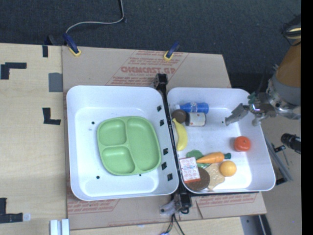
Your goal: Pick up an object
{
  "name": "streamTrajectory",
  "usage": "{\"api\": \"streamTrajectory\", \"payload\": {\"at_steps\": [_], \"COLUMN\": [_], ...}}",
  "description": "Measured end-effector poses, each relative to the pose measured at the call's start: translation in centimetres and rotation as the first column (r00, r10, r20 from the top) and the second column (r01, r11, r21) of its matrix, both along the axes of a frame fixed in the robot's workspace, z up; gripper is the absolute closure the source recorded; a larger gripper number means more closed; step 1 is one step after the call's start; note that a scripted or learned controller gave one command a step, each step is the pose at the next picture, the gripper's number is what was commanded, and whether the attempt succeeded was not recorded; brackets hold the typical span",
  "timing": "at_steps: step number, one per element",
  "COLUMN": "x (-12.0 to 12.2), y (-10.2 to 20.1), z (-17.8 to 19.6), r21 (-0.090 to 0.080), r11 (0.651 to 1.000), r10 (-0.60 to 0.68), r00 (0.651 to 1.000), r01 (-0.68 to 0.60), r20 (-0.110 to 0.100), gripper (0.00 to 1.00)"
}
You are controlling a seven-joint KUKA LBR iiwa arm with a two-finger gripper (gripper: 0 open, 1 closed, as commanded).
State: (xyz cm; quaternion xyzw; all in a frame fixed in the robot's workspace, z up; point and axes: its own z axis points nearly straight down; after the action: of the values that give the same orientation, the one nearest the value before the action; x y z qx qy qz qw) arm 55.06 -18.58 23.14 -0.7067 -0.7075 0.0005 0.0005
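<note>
A dark carpeted floor [205, 18] is lying behind a wooden table [29, 131], which is carrying a sheet of printed cardboard [142, 67] held by two yellow-and-blue clamps at its far edge. Two shallow white bins are sitting side by side on the cardboard, touching along a black divider.

The left bin [83, 102] is holding a green plate [129, 145] with three compartments, lying flat near the bin's centre.

The right bin [259, 175] is holding the smaller objects. A bottle [195, 107] with a blue body and white label is lying on its side near the far left corner, with a dark brown round object at its left end. A banana [181, 136] is lying against the divider just in front of it. A carrot [211, 157] is lying near the middle front, with an orange ball [228, 168] just beside its right end. A tomato [242, 143] is resting apart from these, toward the right wall. A small red-and-white box [188, 168] is lying on a brown cookie [199, 179] at the front left.

The grey arm is reaching in from the right. The pincer [239, 114] is hanging over the right bin's far right area, above and left of the tomato, holding nothing; whether its fingers are apart or together cannot be determined.
</note>
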Motion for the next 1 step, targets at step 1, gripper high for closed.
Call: {"api": "streamTrajectory", "payload": {"at_steps": [1], "x": [7.06], "y": [-3.74], "z": [-2.16], "r21": [0.0], "r11": [1.0], "r10": [0.001], "r00": [1.0], "r01": [-0.001], "r20": [0.001], "gripper": [0.0]}}
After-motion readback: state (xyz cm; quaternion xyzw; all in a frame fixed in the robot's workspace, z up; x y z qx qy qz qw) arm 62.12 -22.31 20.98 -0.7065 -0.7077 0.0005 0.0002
